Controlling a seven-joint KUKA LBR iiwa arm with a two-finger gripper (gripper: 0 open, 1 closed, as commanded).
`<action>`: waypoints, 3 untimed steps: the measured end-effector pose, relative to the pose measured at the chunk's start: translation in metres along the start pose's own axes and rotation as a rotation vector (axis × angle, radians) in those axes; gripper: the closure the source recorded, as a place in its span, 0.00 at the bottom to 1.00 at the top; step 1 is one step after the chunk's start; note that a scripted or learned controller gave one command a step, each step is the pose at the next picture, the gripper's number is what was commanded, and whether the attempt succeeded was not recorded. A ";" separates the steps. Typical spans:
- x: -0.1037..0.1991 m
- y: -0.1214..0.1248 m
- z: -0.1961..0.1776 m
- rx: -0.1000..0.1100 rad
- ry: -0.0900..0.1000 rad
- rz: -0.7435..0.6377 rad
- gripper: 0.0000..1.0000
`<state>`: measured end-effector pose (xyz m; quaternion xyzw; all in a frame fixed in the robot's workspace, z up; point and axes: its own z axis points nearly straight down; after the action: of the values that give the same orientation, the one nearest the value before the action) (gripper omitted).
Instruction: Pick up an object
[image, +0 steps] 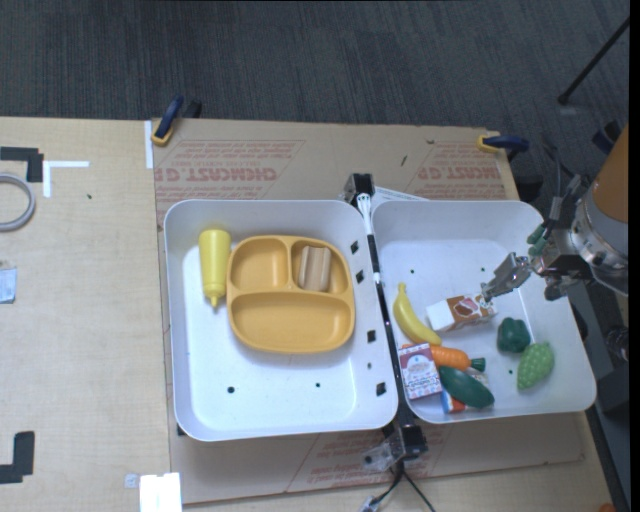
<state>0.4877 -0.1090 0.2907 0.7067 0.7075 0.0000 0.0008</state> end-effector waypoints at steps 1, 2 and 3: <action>-0.003 0.028 0.110 0.001 0.001 0.106 0.00; -0.019 0.060 0.182 -0.012 -0.002 0.005 0.00; -0.016 0.063 0.171 -0.016 0.005 0.004 1.00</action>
<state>0.5511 -0.1247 0.1201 0.7080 0.7062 0.0076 0.0047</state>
